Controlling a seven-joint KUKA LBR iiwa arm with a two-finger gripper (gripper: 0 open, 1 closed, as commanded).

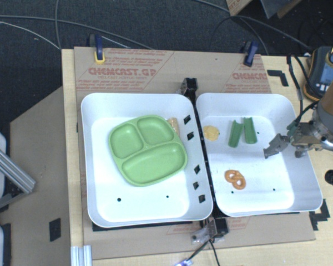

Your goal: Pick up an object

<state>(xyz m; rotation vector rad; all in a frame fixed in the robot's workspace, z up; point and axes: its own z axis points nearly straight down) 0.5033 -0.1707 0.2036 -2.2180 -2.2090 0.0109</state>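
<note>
— Where is the gripper (287,144) being held, and what is being carried in it?

— It is being held over the right side of the right bin (277,201), low above the white floor. Its fingers are being kept apart, and nothing is being gripped between them.

— Which things are being offered for picking?

— Three are lying in that bin: a pair of green sticks (242,132) near the back, just to the left of the gripper; a small yellow piece (211,133) beside the divider; and a pretzel (235,179) towards the front. All are being left well clear of the fingers. A green divided plate (149,149) is lying in the left bin (100,193), with a tan piece (172,126) tucked at its back edge.

— What is likely to be going wrong from here?

— If the gripper is being lowered where it is hanging now, only bare floor is being closed on — an empty grasp. The green sticks are lying side by side, touching or nearly so; one may be getting pushed away by a finger while the other is being pinched. The pretzel is lying flat and thin, so the fingers may be sliding over it. The bin's right wall is also close, and a finger could be getting caught on it.
</note>
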